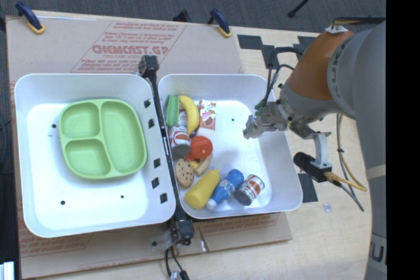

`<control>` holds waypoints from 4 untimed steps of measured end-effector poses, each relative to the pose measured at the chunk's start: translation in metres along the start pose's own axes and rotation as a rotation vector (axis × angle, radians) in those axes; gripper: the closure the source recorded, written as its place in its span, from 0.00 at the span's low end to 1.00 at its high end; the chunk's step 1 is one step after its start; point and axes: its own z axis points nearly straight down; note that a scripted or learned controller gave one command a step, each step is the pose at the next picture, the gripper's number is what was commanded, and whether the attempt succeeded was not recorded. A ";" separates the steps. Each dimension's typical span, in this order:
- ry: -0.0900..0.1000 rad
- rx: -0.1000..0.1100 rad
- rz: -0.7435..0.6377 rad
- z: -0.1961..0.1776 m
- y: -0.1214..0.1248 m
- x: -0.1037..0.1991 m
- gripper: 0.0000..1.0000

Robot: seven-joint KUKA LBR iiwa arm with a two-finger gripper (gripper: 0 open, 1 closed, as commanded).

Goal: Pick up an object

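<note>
The arm (354,75) is cut off by the right side of the view, so its base is unseen. Its wrist covers part of the right bin's (279,160) right wall. The small printed packets (207,113) beside the banana (190,113) are too small to read. The near left corner of the bench (6,269) runs out of view.

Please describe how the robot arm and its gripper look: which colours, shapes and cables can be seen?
The arm is thick and rounded, with smooth grey shells and a broad orange band above the wrist. Thin dark cables loop beside that band, and further thin cables, some of them yellowish, hang near a black fitting lower down. The gripper is a small grey metallic piece, blurred, so finer detail cannot be made out.
</note>
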 end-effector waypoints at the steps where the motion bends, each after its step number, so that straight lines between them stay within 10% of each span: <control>1: -0.001 -0.001 -0.001 -0.048 0.012 0.000 1.00; 4: 0.000 0.002 0.001 -0.075 -0.031 0.029 1.00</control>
